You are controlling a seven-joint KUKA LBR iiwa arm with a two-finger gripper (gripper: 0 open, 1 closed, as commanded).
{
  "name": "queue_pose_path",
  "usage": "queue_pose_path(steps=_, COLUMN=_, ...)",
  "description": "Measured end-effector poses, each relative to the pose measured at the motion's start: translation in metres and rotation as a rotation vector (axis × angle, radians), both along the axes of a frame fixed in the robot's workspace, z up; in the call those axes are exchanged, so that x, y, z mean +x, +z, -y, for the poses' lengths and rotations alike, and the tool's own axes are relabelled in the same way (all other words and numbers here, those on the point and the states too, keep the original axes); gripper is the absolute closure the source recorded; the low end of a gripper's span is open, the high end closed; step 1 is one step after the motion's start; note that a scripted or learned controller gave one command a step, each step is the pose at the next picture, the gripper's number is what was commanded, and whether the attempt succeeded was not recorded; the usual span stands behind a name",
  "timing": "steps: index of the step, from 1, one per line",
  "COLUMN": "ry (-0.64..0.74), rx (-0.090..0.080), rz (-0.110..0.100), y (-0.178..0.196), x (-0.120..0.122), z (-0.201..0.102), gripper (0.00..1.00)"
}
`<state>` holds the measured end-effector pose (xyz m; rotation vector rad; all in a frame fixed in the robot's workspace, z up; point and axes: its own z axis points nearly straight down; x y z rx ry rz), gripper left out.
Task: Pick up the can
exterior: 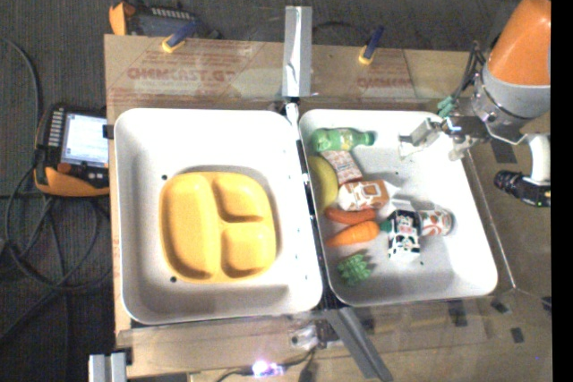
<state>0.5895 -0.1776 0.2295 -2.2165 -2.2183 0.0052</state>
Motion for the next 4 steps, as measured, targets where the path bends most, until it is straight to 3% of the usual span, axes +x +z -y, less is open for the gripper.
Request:
queue_pose_path(steps=1, ry=0.010, rx=0.000, rz=-0.001, y=-0.063, x=-0.084, z=0.047, gripper=0.00)
queue_pose_path(steps=2, ry=-0.011, rx=0.002, rz=0.023, y=-0.116, x=-0.065, z=0.042, gripper=0.00)
queue_pose_path(steps=3, ry=0.020, rx=0.005, rz=0.028, y=-0.132, x=-0.067, z=0.036, gripper=0.00)
queue_pose_path(steps=4, ry=-0.058, rx=-0.002, rz=0.001, y=-0.101, x=-0.043, z=-0.023, gripper=0.00)
